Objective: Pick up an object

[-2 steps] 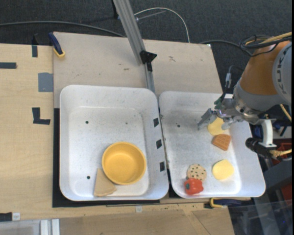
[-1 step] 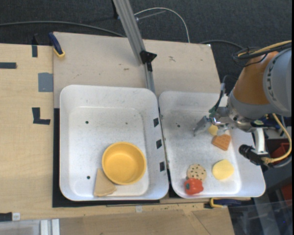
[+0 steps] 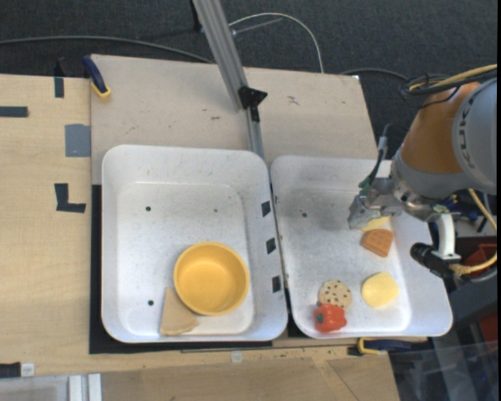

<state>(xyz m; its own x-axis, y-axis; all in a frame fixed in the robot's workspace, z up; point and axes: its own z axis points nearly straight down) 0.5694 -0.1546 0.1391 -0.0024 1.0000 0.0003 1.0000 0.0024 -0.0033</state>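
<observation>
In the right bin (image 3: pixel 317 190) lie an orange wedge-shaped piece (image 3: pixel 377 241), a round yellow piece (image 3: pixel 380 290), a speckled cookie (image 3: pixel 335 293) and a red tomato-like toy (image 3: pixel 330 317). My gripper (image 3: pixel 369 216) hangs low over the right bin, just above the orange wedge's upper edge. A pale yellowish bit shows at its tips, touching the wedge's top. The left bin (image 3: pixel 134 174) holds a yellow bowl (image 3: pixel 210 277) with a tan slice (image 3: pixel 177 317) tucked under its lower left.
A grey pole (image 3: pixel 225 48) slants down from the top to the divide between the bins. Black cables (image 3: pixel 292 23) run across the back of the bench. A yellow-and-blue clamp (image 3: pixel 96 76) sits at the board's top left corner.
</observation>
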